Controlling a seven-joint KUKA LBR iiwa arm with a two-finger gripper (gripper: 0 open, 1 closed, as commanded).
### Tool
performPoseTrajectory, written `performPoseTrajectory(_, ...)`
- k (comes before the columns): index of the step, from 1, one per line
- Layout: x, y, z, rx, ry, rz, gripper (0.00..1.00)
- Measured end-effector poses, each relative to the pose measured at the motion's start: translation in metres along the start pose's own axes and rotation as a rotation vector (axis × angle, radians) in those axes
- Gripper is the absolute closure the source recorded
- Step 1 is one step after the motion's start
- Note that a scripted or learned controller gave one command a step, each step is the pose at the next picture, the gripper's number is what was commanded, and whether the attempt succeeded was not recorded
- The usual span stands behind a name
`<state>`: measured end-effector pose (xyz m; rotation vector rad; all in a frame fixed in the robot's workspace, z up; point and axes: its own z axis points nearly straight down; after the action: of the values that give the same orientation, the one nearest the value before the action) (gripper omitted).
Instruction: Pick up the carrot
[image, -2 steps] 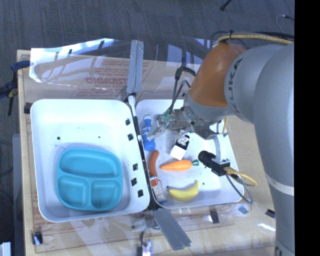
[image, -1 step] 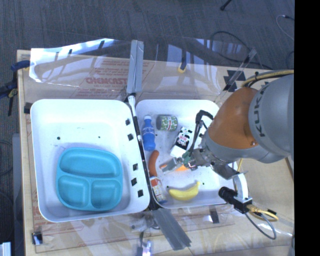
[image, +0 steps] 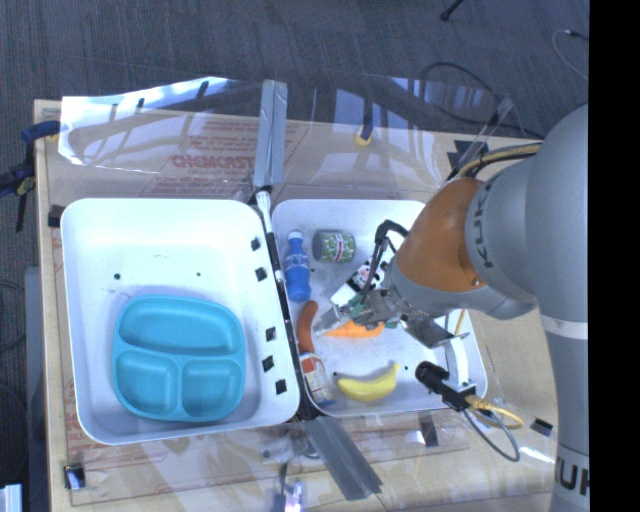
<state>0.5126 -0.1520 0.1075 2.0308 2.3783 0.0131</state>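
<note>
Your grey arm with its orange wrist band (image: 450, 245) reaches in from the right. Its two-finger gripper (image: 362, 312) points down and leftward.

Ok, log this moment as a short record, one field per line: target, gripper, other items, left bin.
target: carrot, lying in the right bin, near its middle
gripper: gripper low over the carrot; a grasp cannot be confirmed
other items in right bin: blue bottle, green can, sausage, banana
left bin: left bin holds a blue divided tray
arm: arm reaches in from the view's right
</note>
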Motion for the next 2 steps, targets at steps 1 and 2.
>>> performPoseTrajectory(1,-0.033,0.019,0.017,0.015,0.007,-0.300,0.00)
performPoseTrajectory(2,0.006,-0.034,0.015,0.012,0.006,-0.527,0.00)
